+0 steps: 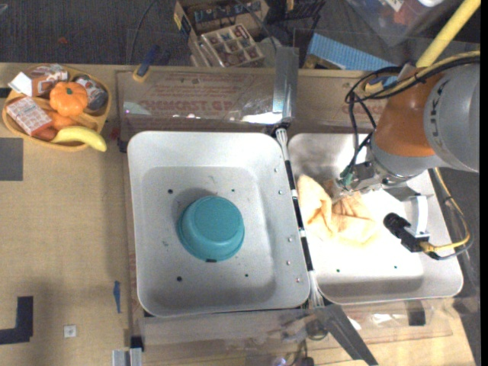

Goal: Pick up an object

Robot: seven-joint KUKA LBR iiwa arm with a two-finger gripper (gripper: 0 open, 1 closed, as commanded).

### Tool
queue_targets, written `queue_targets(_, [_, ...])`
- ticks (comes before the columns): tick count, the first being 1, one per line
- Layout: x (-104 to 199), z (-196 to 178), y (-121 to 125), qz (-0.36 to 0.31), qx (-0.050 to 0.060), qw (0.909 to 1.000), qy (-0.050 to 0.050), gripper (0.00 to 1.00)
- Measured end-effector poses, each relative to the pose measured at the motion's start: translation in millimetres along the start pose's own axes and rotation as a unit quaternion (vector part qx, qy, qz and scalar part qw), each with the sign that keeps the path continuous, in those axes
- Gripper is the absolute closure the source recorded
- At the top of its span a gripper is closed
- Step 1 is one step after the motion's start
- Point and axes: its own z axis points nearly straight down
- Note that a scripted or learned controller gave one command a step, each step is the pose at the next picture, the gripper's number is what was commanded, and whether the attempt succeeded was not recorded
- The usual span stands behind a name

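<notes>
Cloth (335, 216), a pale crumpled heap with orange streaks, lies in the right bin (396, 277) toward its 9 o'clock wall. The gripper (352, 183) is at the heap's 1 o'clock edge. I cannot tell whether the jaws are wide, narrow or holding anything, because the tip is small and blurs into the pale folds. I also cannot tell whether it touches the cloth or hangs just above it.

My judgement is that the main risk is a thin catch. So far off the heap's middle, a pinch could take a single fold, and that fold may slide out as the arm (427, 120) lifts. The cloth could also unfurl and trail over the wall at 9 o'clock into the left bin (152, 166). A soft heap gives under pressure, so a closing grip may meet nothing firm. Pressing deeper could bring the tip onto the bin floor.

At 9 o'clock from the cloth, well apart, a teal bowl (212, 227) sits upside down in the middle of the left bin, out of harm's way.

The gripper covers the heap's upper corner. Whether this is really cloth or some other soft thing is hard to say. The picture's edge cuts the arm off at 3 o'clock.
</notes>
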Motion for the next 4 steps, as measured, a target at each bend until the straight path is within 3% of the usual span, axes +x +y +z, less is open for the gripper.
queue_targets(1, [0, 0, 0, 0.000, 0.000, 1.0000, 0.000, 0.00])
queue_targets(2, [-2, -11, 0, 0.001, -0.002, 1.0000, -0.001, 1.00])
queue_targets(3, [-2, -11, 0, 0.002, -0.002, 1.0000, -0.001, 0.00])
queue_targets(4, [-4, 13, 11, 0.029, 0.003, 0.9996, 0.000, 0.00])
